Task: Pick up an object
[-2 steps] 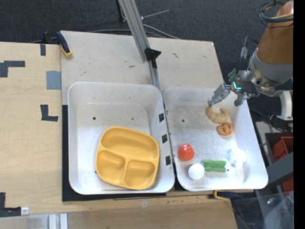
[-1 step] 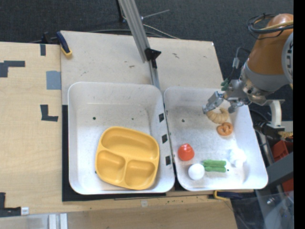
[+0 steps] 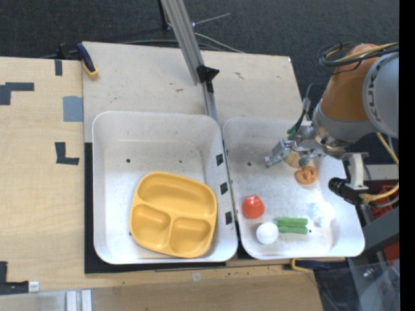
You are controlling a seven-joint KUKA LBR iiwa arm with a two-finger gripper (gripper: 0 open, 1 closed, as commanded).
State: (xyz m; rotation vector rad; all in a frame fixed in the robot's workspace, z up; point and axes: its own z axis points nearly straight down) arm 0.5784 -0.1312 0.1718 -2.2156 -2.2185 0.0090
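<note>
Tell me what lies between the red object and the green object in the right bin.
In the camera view, the white ball sits low between the red object and the green object.

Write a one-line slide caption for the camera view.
KUKA gripper over right bin near orange piece; yellow divided tray in left bin.

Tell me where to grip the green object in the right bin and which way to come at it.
Grip the green object across its narrow middle, coming straight down. It lies flat and long, running left to right, so the fingers probably fit best on its near and far long sides. Mind the white ball close by its left end; the middle keeps clear of it.
</note>
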